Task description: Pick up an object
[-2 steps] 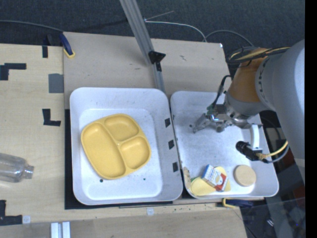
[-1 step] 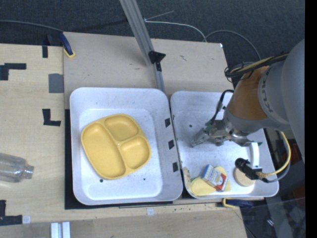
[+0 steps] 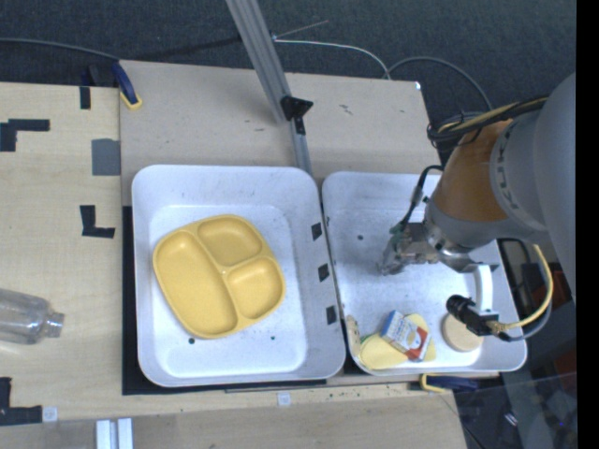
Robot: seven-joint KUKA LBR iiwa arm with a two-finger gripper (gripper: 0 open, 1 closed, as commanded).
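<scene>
We see the left white bin (image 3: 150, 204) filled mostly by a smooth yellow three-compartment plastic plate (image 3: 218, 274). In the right white bin (image 3: 351, 195), the gripper (image 3: 398, 255) hovers low over bare floor; its state we cannot tell. A small yellow packet (image 3: 398, 340) and tan round disc (image 3: 459, 333) crowd the near rim.

A robotics lab: taped plywood bench (image 3: 56, 204), cables, two white bins (image 3: 225, 181).

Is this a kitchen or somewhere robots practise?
Probably a robot test bench: a grey arm's gripper reaches into a shallow white bin, beside another bin holding a yellow divided plate.
</scene>
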